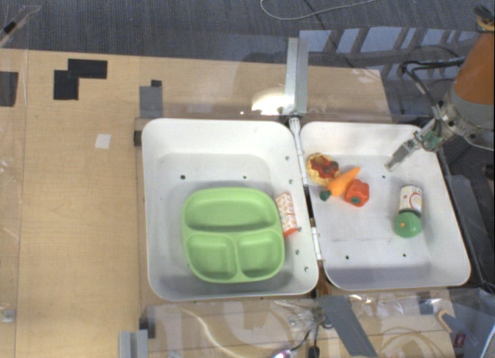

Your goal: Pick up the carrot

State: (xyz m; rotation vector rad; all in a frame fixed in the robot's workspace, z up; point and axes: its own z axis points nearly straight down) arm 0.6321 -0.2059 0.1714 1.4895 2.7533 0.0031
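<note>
we risk pinching the red pepper (356,192) or the pizza-like toy (322,167) by mistake, since both touch the carrot (341,182). the carrot lies at the right bin's (433,267) far-left, well left of the gripper (404,152), which hangs above the bin's far-right. we cannot tell whether it is open.

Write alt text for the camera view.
A carrot lies in the right bin beside a red pepper, with the gripper hovering off to its right. The left bin holds a green tray.
</note>
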